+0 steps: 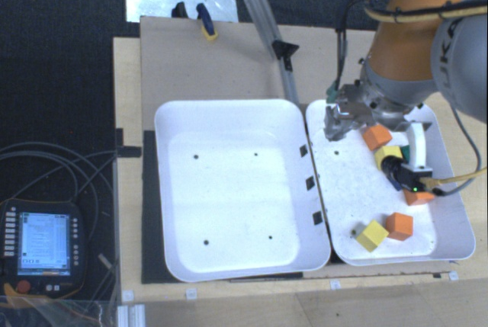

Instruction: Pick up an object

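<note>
Bench: pale board on dark carpet, two white bins side by side, left bin [229,188] and right bin [343,188].
Tool: tool [335,123] sits low over the right bin's far left corner; apart or together, cannot tell from this angle.
Progress: no object visible in its grasp. I judge the pick not yet made, with grasp and lift both left.
Candidates: orange block [377,137] just beside the tool; yellow block [373,235] and second orange block [399,226] side by side at the near edge.
Obstacles: bin wall close by the tool; grey pole [259,5] slants down to the bins' far side.
Off-bench: pendant [38,245] with cables, lower left.
</note>
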You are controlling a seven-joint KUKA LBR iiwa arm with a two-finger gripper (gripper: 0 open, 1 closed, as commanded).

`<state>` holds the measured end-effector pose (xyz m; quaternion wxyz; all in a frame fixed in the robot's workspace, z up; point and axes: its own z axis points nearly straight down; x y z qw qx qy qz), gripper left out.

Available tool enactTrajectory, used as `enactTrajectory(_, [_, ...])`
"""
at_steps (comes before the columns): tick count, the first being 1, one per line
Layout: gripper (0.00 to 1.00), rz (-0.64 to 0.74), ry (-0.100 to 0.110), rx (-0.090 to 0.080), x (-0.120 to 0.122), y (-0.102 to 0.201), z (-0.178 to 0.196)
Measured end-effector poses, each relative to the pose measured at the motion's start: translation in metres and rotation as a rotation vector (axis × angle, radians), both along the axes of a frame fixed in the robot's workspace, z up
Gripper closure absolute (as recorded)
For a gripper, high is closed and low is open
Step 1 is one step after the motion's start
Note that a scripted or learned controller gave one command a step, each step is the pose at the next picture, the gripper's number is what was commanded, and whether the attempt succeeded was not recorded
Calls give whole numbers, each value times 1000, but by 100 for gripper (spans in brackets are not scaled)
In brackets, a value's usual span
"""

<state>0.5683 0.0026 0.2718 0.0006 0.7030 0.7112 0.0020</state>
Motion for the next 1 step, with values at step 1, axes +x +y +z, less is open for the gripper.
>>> enactTrajectory(1, [100,-1,1,-1,12,47,-12])
